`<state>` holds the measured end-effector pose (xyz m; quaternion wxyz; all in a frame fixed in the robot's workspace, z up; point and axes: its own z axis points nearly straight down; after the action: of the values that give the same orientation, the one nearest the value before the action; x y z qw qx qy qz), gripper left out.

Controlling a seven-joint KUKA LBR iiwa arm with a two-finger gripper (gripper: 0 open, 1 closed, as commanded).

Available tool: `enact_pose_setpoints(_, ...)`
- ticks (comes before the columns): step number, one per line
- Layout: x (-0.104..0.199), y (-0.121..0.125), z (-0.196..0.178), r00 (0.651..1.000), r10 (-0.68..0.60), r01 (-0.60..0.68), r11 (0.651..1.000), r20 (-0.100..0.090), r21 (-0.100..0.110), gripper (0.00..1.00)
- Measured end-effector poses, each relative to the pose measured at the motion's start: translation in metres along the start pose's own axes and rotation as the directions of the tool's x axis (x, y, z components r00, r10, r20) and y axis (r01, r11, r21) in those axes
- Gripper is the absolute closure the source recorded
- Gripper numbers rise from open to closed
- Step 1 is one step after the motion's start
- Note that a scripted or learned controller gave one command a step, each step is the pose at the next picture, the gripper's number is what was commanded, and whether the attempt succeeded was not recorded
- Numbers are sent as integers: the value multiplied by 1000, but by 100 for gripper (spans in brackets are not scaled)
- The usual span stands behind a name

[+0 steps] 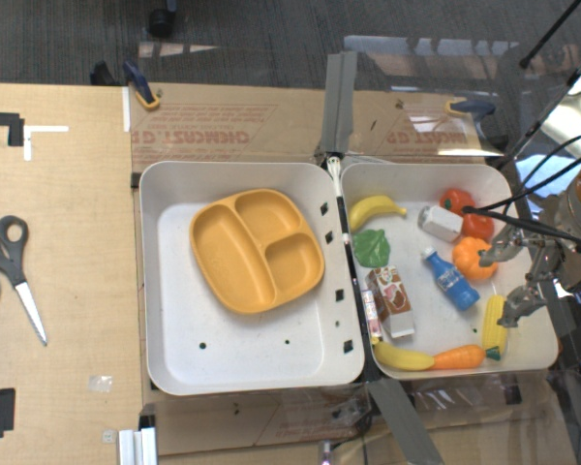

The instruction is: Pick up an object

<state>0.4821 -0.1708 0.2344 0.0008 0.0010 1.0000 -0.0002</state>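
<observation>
From above, the arm comes in from the right edge, low over the right bin [537,356], with black cables trailing across to it. Its gripper [519,277] sits at the right side of that bin; one metal finger [504,251] lies beside the orange fruit [472,257] and the other [519,303] reaches toward the corn cob [493,325]. The fingers stand apart, with nothing between them.

Taking the orange fruit as the landmark: a red tomato [462,207] and a white block [440,223] lie just behind it, a blue bottle [450,279] just to its left, and the corn cob in front of it. Farther left are a banana [374,208], a green leafy piece [372,248] and a small carton [392,303]. Along the front wall lie a carrot [458,357] and a second banana [402,357].

The left bin [165,289] holds a yellow divided plate [257,250]. Both bins rest on cardboard on a wooden bench [58,240], where scissors [17,269] lie well to the left. Dark carpet runs behind the bench.
</observation>
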Motion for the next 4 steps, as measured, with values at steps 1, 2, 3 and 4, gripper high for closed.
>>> enact_pose_setpoints(1, -25, -24, 117, 996, 91, -91, 996, 21, 7, 0)
enact_pose_setpoints(2, -41, -7, 141, 988, 155, -155, 988, 4, 0, 0)
enact_pose_setpoints(3, -57, 33, 140, 987, 161, -162, 987, 7, 16, 0)
enact_pose_setpoints(4, -48, 40, 137, 966, 257, -258, 965, 18, 39, 0)
